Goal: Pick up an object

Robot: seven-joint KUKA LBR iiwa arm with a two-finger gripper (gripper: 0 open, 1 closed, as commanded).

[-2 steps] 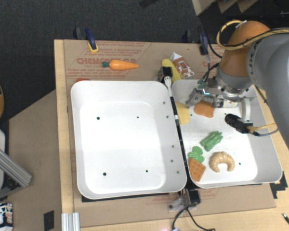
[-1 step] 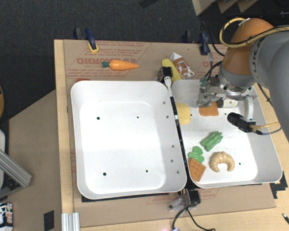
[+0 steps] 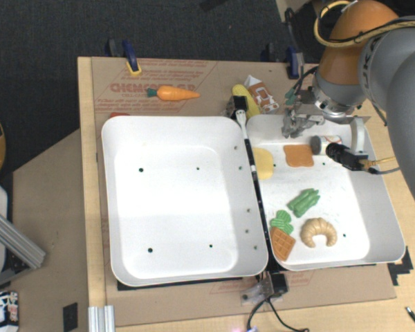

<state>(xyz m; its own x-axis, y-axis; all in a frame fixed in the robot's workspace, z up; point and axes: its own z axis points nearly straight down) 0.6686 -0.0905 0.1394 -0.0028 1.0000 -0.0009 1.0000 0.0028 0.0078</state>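
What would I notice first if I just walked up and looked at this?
Probably the big grey robot arm with its orange band, reaching in from the right, its gripper over the far end of the right bin. Next, the toy food in that bin: a croissant and green beans. A carrot lies on the bench behind the left bin.

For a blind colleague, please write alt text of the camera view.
The end effector hangs over the right bin, near an orange slice. That bin also holds a croissant and green toys; a carrot lies behind the left bin.
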